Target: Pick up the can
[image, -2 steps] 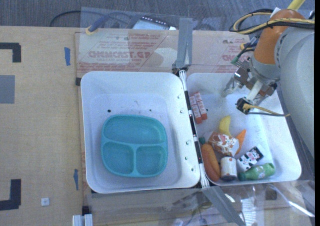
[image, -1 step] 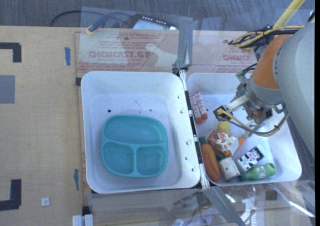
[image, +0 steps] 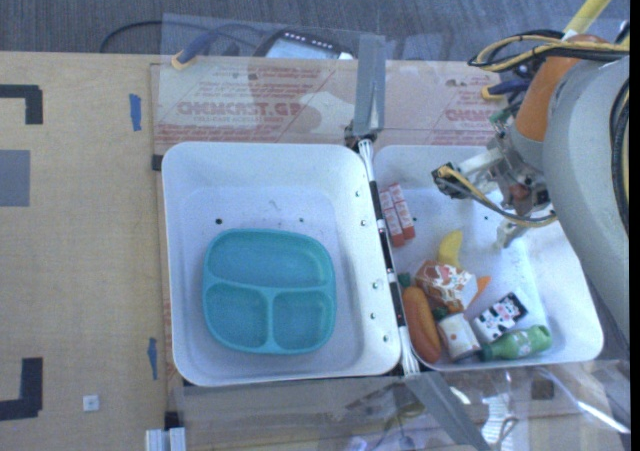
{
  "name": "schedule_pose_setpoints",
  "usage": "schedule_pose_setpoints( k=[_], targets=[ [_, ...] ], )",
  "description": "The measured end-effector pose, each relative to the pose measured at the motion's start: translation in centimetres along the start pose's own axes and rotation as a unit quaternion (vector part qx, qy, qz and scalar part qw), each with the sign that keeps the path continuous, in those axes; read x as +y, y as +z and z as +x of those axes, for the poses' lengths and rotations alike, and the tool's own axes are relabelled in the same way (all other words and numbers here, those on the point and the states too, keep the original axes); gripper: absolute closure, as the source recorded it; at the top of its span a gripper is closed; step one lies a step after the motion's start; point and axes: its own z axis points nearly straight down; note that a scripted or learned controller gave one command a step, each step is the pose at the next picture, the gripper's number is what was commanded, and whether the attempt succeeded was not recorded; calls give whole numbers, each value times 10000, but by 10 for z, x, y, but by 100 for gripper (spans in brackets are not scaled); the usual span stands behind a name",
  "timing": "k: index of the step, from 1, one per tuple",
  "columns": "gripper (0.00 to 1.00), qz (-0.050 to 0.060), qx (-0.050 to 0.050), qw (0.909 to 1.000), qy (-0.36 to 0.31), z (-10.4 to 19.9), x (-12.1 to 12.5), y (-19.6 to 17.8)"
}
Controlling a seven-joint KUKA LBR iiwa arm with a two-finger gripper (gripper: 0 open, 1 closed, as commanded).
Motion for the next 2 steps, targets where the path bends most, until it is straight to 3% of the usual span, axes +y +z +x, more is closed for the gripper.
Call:
schedule_pose_setpoints(
  k=[1, 2],
  targets=[
    [100, 0, 5, 10000, -31, 2, -2, -12],
    [100, 0, 12, 9999, 134, 33, -45, -125]
  ],
)
